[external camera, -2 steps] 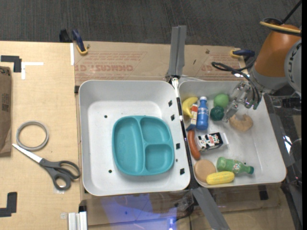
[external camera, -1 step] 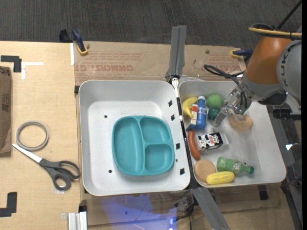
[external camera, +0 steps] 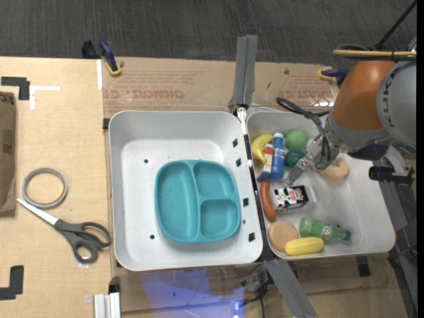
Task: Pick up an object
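My gripper (external camera: 306, 161) hangs low in the right bin (external camera: 371, 211), near its back. It is just right of a blue bottle (external camera: 277, 155) and below a green ball (external camera: 297, 140). A beige round piece (external camera: 338, 171) lies close on its right. A yellow banana (external camera: 261, 144) lies left of the bottle. Further forward sit a black-and-white carton (external camera: 290, 196), a red sausage (external camera: 266, 201), a tan round item (external camera: 283, 232), a yellow corn cob (external camera: 304, 246) and a green bottle (external camera: 322, 229). Nothing is visibly held.
The left bin (external camera: 132, 144) holds a teal divided plate (external camera: 197, 201). The grey arm with its orange band (external camera: 364, 98) reaches over the right bin's back right corner. Scissors (external camera: 73, 230) and a tape roll (external camera: 44, 187) lie on the bench at the left.
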Robot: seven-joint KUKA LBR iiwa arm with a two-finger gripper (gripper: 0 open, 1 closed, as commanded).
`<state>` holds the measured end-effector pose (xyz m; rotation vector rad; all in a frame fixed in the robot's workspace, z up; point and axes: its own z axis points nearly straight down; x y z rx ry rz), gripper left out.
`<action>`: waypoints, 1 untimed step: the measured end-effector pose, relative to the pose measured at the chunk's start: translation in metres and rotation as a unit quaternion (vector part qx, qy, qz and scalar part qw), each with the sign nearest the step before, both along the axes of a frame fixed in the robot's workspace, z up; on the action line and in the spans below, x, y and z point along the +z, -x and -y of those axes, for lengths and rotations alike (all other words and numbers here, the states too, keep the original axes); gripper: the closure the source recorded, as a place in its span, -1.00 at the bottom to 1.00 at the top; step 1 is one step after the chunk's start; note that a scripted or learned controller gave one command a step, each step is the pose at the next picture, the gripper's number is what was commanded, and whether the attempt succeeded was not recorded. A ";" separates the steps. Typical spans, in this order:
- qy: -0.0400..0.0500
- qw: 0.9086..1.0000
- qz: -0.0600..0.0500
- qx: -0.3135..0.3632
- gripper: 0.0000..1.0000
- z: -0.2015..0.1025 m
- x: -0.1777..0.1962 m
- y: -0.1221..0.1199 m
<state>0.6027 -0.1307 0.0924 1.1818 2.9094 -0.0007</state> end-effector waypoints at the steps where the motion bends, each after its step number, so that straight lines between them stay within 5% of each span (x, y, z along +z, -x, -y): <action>1: 0.000 0.995 0.000 -0.097 -1.00 -0.028 0.000 0.039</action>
